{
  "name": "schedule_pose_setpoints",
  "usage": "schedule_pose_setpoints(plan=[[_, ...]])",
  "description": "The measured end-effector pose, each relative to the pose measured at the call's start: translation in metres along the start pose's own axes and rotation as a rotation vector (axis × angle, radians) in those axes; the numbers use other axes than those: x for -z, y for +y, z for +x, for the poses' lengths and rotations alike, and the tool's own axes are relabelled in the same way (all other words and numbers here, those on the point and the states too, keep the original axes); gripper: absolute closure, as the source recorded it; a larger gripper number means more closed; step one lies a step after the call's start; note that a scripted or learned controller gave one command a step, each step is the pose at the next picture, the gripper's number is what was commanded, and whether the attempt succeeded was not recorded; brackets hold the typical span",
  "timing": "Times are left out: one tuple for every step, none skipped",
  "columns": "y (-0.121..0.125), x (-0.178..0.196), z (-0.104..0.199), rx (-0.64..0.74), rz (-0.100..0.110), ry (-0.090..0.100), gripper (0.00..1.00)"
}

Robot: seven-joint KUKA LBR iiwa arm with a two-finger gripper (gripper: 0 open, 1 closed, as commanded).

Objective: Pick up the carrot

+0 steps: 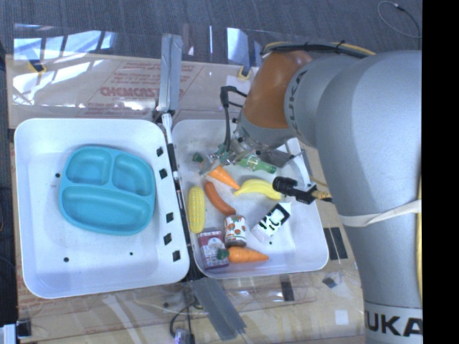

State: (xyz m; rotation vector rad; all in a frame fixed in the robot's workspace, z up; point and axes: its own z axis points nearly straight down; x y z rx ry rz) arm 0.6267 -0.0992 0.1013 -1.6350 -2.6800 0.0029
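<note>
1. The carrot [247,256] lies flat near the front wall of the right bin [313,258], its thick end pointing left toward a small red box [211,249].
2. Nothing grips the carrot; it rests free on the bin floor, well apart from the arm.
3. Just behind the carrot stands a small can [235,230] with a red and white label, and to the right of that lies a black and white card [272,219].
4. An ear of yellow corn [196,209] lies along the bin's left wall, with a reddish sausage [219,198] slanting beside it.
5. Farther back are a second orange piece [224,178], wedge-shaped, and a banana [258,188] touching its right end.
6. The gripper [231,151] hangs over the back of the right bin, close above a green item [257,164]; whether it is parted or closed I cannot tell, as the orange wrist band [269,95] and cables hide it.
7. The grey arm [366,135] fills the right side of the view.
8. The left bin [36,264] holds a blue divided plate [107,190].
9. Both bins sit on the worktop [107,84].
</note>
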Motion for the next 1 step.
schedule_pose_setpoints(plan=[[0.0237, 0.0912, 0.0644, 0.008, -0.003, 0.000, 1.00]])
